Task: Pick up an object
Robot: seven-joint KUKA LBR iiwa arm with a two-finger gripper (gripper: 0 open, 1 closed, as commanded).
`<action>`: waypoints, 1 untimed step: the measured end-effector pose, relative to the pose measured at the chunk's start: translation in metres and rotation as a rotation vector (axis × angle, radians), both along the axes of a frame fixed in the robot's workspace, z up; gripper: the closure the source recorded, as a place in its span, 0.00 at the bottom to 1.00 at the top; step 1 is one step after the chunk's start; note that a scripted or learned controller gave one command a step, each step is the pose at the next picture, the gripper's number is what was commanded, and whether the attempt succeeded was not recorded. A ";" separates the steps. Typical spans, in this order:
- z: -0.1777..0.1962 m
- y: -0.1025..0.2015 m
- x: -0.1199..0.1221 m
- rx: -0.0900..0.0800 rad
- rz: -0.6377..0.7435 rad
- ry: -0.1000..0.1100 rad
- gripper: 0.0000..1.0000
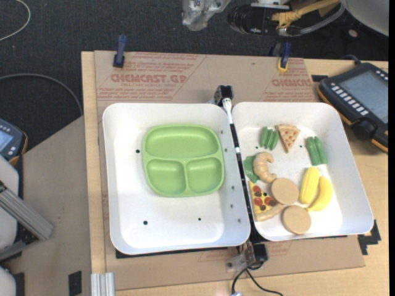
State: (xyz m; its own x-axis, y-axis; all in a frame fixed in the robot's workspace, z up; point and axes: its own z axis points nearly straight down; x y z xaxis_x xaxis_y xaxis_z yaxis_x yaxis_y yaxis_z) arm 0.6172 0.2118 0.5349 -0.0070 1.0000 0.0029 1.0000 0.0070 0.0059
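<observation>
My gripper (199, 12) hangs at the top of the camera view, beyond the far edge of the bench and well away from both bins. It looks blurred. The right bin (345, 134) holds toy food: a pizza slice (287, 135), two bunches of green beans (268, 138) (315, 150), a croissant (264, 165), a banana (315, 189), two round brown biscuits (284, 190) (296, 219) and a second pizza slice (264, 203). In the left bin (123, 184) lies a green divided plate (183, 159).
Blue clamps (119, 50) (284, 57) stand on the cardboard sheet (185, 73) at the back. A black pendant (361, 97) lies at the right edge of the bench. A black hinge strip (233, 147) runs between the bins.
</observation>
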 end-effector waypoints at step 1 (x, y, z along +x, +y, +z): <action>0.012 -0.004 -0.001 0.000 -0.006 -0.002 1.00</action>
